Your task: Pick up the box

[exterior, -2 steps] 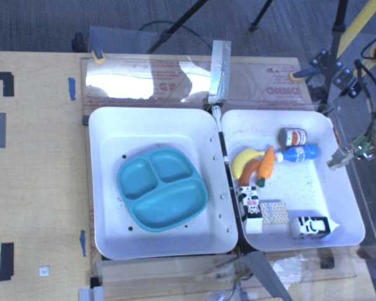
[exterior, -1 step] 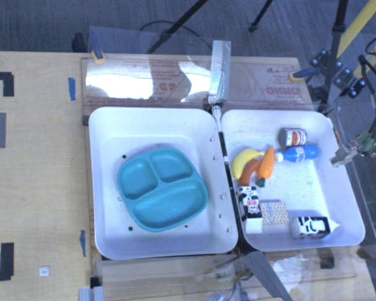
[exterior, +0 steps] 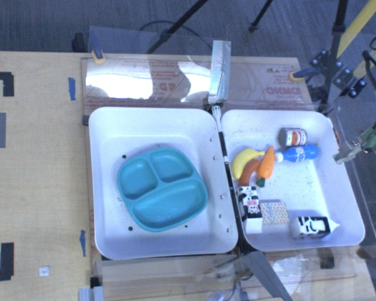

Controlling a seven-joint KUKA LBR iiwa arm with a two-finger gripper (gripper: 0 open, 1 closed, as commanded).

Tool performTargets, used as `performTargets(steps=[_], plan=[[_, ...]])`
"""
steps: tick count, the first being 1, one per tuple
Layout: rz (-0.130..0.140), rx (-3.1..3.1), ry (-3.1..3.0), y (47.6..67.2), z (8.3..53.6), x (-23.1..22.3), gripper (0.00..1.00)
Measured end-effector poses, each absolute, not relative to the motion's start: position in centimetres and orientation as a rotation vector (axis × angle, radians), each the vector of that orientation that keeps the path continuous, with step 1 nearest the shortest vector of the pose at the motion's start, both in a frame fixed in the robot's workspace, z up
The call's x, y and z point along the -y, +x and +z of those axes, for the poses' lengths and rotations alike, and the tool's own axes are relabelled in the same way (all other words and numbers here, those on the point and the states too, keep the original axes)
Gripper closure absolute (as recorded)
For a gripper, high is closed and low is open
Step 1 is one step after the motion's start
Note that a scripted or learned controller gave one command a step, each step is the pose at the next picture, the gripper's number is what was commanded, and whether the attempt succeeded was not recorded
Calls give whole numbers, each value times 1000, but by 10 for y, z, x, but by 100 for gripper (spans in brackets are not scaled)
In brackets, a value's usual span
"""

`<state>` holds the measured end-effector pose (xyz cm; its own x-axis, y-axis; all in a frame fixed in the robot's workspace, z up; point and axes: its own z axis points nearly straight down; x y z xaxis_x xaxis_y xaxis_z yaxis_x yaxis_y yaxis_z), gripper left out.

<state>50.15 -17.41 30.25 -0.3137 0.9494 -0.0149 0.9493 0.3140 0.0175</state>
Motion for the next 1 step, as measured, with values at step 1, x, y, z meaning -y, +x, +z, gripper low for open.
performTargets(steps=[1], plan=[[10,-2522,1828,502,313,176,100]])
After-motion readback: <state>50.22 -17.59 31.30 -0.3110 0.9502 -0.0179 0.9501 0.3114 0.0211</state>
